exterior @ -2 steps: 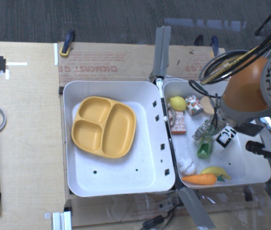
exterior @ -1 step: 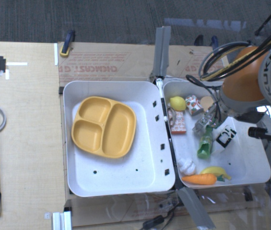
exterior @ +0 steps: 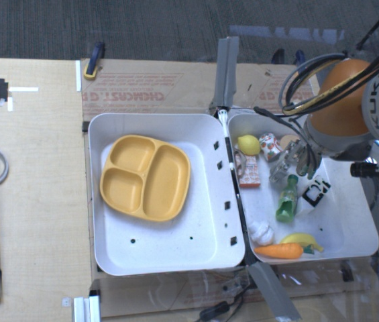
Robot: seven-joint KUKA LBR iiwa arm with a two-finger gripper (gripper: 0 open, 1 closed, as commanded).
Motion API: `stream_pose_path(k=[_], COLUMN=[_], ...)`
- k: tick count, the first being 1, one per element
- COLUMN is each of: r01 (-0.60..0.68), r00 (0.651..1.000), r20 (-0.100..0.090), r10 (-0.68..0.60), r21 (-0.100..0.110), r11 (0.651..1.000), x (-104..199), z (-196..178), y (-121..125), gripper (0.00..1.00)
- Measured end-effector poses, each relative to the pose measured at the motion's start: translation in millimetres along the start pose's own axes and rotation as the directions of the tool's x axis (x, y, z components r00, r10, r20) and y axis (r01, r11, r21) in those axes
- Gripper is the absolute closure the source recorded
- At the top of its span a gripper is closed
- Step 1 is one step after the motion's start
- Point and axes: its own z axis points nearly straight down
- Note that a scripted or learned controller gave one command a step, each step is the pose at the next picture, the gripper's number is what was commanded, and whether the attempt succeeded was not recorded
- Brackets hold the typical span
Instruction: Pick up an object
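Because the end effector (exterior: 290,163), whose grip I cannot tell, hovers among crowded items at right-centre, it could nudge the green plastic bottle (exterior: 287,201) aside.

Grey arm (exterior: 377,106), broad orange band (exterior: 340,96), looped black cables (exterior: 303,79), metallic end effector (exterior: 295,161)

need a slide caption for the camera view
KUKA arm's gripper low in the right bin among toy foods; yellow divided plate in the left bin.

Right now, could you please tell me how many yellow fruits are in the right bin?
2: a lemon at the far left, a banana along the near edge. Others may hide beneath the arm.
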Motion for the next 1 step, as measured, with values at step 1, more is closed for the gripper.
stream_pose_path(k=[1], r01=[0.214], r00=[0.977], r20=[0.002], r10=[-0.214], r21=[0.000], r11=[0.977], x=[-4.3], z=[-0.3], y=[32.9], gripper=[1.00])
